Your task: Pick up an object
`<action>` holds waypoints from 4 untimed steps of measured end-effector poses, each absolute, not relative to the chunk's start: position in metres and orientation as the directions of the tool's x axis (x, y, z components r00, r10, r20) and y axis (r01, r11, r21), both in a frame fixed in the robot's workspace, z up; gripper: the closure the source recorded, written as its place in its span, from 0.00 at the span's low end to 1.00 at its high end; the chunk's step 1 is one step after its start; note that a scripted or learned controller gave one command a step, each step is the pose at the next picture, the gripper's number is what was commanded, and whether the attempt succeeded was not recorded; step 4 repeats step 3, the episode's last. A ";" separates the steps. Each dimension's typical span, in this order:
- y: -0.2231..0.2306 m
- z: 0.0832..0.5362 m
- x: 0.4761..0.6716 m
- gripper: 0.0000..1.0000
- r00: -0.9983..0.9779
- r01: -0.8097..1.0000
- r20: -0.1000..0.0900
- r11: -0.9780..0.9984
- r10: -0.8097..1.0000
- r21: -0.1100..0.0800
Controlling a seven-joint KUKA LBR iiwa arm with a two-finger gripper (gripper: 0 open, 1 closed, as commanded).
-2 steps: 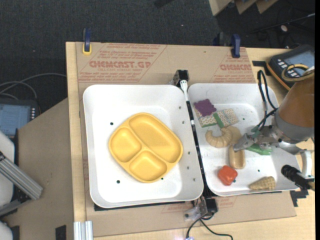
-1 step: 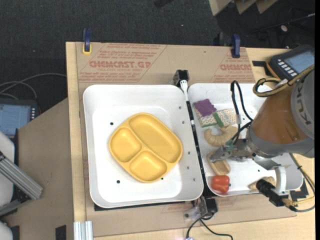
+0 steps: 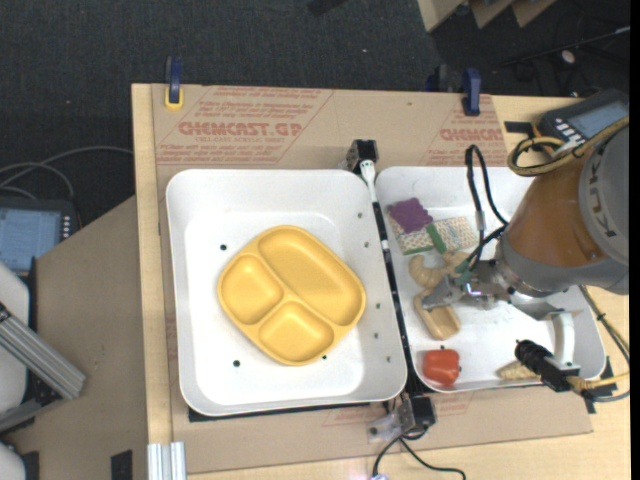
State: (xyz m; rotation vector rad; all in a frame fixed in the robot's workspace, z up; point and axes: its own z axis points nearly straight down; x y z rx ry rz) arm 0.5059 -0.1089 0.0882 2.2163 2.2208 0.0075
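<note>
**Line up before closing**

Centre the tool (image 3: 452, 290) over the pale tan blocky piece (image 3: 438, 321), just at its 7 o'clock in the right-hand shallow white bin (image 3: 487, 340). Cannot tell whether clenched or released. Keep clear of the round red toy (image 3: 441, 365), possibly a tomato, at 6 o'clock.

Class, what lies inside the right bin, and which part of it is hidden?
The right bin holds a purple piece, a red object and a tan piece by the gripper. The arm covers its right side.
</note>
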 end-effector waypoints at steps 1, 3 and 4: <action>-0.108 0.088 0.586 0.00 -0.002 1.000 -0.002 0.002 1.000 0.002; -0.025 0.190 0.535 1.00 -0.008 1.000 0.003 0.008 1.000 0.003; -0.025 0.190 0.535 1.00 -0.008 1.000 0.003 0.008 1.000 0.003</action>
